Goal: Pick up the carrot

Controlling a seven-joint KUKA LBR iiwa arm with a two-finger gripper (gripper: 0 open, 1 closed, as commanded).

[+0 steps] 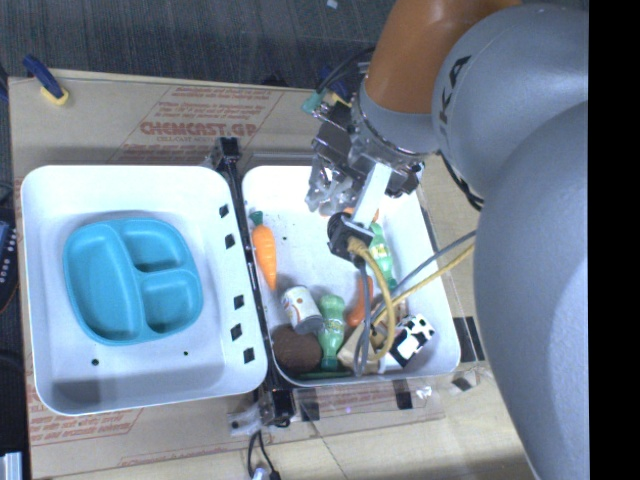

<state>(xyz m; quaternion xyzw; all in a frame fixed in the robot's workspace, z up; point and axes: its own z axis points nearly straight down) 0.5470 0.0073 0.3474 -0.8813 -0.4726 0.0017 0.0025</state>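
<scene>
- Two shallow white bins sit side by side on a bench covered with brown cardboard (200, 118).
- The left bin (60, 368) holds a blue tray (132, 278) with three compartments.
- The right bin (290, 183) holds a cluster of small things.
- The carrot (265, 255), orange with a green top, lies near the right bin's left wall, pointing lengthwise toward the near end. Nothing touches it.
- Closer to the near end lie a small white can (300, 306), a round brown thing (294, 348) and a green thing (332, 330).
- A second slim orange thing (359, 303) lies to the right of the can.
- A black-and-white die (411, 336) sits near the right bin's near right corner.
- The grey arm (520, 168) with its orange band (430, 28) reaches in from the right.
- The gripper (327, 190) hangs over the far part of the right bin, up and to the right of the carrot, apart from it.
- Whether its jaws are apart or together cannot be told from this angle.
- Yellowish cables (420, 278) trail from the wrist across the right bin.
</scene>
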